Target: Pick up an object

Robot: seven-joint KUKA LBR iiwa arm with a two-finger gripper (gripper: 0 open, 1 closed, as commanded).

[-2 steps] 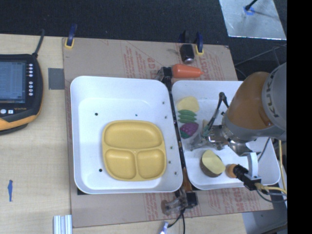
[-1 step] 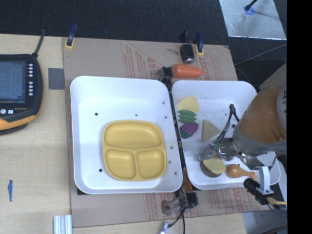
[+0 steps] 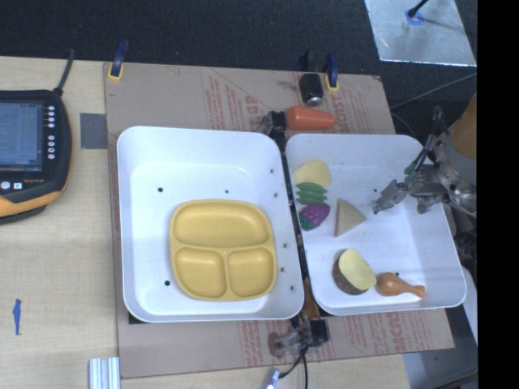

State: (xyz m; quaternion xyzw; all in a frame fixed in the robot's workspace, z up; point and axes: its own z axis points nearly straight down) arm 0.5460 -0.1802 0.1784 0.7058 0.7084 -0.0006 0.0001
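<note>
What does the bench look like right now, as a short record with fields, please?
left bin: holds a yellow tray with three compartments
right bin: yellow piece, green piece, purple piece, tan wedge, potato, drumstick
between bins, far end: carrot lying outside them
end effector: over the right bin's right part, nothing seen between its fingers
left of bins: pendant on the bench

Toy foods are lying loose in the right bin (image 3: 422, 250): far left, a yellow piece (image 3: 313, 173), green piece (image 3: 310, 192) and purple piece (image 3: 315, 214); centrally a tan wedge (image 3: 349, 216); near, a halved potato (image 3: 353, 271) and drumstick (image 3: 399, 285).
</note>
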